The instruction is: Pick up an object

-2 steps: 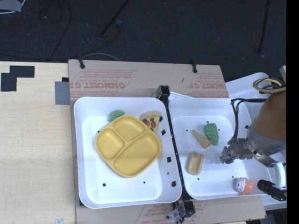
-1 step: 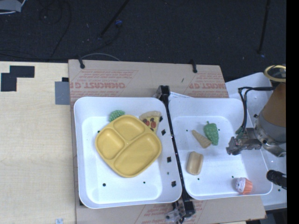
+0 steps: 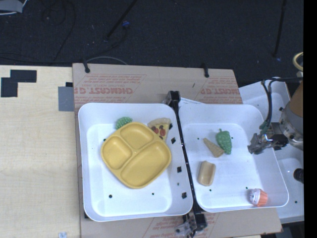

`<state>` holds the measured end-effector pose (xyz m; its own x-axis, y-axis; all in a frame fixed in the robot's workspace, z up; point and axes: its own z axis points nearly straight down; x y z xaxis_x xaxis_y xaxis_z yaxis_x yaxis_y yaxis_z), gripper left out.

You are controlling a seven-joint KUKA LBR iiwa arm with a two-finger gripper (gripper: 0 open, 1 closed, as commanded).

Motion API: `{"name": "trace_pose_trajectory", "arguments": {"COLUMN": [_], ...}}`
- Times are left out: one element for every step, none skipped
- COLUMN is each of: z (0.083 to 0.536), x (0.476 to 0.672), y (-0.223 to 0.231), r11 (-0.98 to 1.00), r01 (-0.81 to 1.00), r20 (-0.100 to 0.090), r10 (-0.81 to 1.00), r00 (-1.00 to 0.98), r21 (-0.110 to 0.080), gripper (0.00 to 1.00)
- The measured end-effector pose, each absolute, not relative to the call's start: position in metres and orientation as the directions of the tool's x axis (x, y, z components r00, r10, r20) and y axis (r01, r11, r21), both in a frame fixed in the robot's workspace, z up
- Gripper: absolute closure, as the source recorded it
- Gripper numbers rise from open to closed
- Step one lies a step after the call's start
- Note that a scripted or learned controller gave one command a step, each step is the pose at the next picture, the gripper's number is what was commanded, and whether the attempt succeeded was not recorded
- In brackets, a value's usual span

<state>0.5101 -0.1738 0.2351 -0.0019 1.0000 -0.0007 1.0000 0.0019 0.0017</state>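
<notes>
Landmark: the black divider strip running between the two shallow white bins; every place below is given against it.
Left bin: white plastic, just left of the divider, its right wall touching it.
Right bin: white plastic, just right of the divider.
Yellow plastic three-compartment tray: left of the divider, lying flat and turned at an angle in the left bin, its right corner near the strip.
Green knobbly toy: further left of the divider than the tray's middle, tucked against the tray's upper edge.
Toy pizza slice: just left of the divider, beside the tray's upper right edge.
Green toy pepper: well right of the divider, mid-bin.
Tan wedge-shaped piece: right of the divider, touching or just beside the pepper's left side.
Tan rounded block: near the divider's right side, below the wedge.
Orange-and-white small object: far right of the divider, in the right bin's lower corner.
Gripper: far right of the divider, over the right bin's right rim, apart from every object; cannot tell how its jaws stand, and nothing is seen in them.
</notes>
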Motion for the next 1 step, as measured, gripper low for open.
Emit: {"name": "trace_pose_trajectory", "arguments": {"z": [0.2674], "x": [0.5108], "y": [-0.1743], "r11": [0.002], "r01": [1.000], "r20": [0.000], "r10": [1.000], "r00": [-0.002], "r21": [0.001], "gripper": [1.00]}}
